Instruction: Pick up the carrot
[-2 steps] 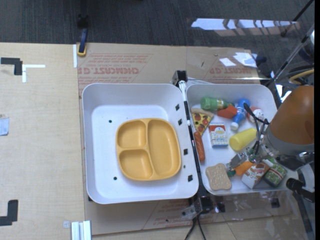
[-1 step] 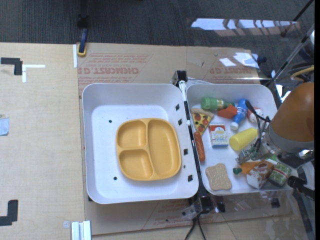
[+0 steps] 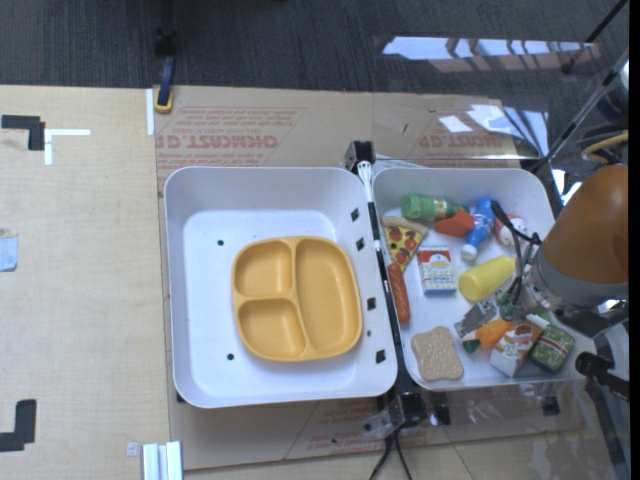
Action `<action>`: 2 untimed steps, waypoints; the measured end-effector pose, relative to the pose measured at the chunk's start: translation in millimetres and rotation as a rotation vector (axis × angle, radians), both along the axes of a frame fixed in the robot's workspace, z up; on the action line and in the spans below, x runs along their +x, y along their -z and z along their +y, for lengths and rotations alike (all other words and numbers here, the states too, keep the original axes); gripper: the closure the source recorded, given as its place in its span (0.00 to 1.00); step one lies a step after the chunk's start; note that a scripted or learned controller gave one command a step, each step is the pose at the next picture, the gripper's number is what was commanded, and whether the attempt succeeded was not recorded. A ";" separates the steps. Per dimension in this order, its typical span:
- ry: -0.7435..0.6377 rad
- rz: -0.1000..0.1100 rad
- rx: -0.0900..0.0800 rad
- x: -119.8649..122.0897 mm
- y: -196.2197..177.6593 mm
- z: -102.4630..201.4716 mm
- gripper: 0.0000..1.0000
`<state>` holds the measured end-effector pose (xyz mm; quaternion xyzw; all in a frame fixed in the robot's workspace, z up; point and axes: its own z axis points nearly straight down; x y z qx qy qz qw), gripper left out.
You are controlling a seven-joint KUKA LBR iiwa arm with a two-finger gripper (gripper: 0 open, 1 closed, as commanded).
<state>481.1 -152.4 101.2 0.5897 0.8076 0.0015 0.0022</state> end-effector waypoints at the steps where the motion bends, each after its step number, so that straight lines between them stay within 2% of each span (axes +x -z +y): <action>1: 0.004 -0.004 -0.001 2.0 -9.0 -0.8 1.00; 2: 0.206 0.003 -0.001 13.0 -90.2 79.5 1.00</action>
